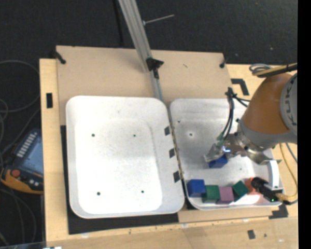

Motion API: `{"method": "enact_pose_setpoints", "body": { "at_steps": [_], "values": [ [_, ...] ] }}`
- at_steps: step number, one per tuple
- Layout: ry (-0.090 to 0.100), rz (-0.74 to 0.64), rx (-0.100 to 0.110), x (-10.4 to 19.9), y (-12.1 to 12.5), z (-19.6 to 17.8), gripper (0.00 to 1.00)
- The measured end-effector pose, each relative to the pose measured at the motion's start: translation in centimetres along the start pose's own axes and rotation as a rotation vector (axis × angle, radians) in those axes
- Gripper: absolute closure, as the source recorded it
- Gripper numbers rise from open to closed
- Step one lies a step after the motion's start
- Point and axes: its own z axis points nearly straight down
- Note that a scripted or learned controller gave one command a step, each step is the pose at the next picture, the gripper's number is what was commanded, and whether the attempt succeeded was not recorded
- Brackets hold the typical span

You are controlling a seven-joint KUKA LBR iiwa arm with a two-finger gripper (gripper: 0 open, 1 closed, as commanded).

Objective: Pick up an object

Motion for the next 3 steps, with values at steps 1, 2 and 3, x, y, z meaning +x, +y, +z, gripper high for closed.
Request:
{"method": "enact_pose_setpoints", "body": {
  "at_steps": [1, 2, 3],
  "values": [
    [0.001, -0.006, -0.006, 9.4, 0.3, -5.3, 1.0],
    [-0.003, 0.001, -0.009, 7.6, 1.1, -12.2, 1.0],
    [0.001, -0.004, 0.004, 14.7, -2.7, -7.5, 1.0]
  ]
}}
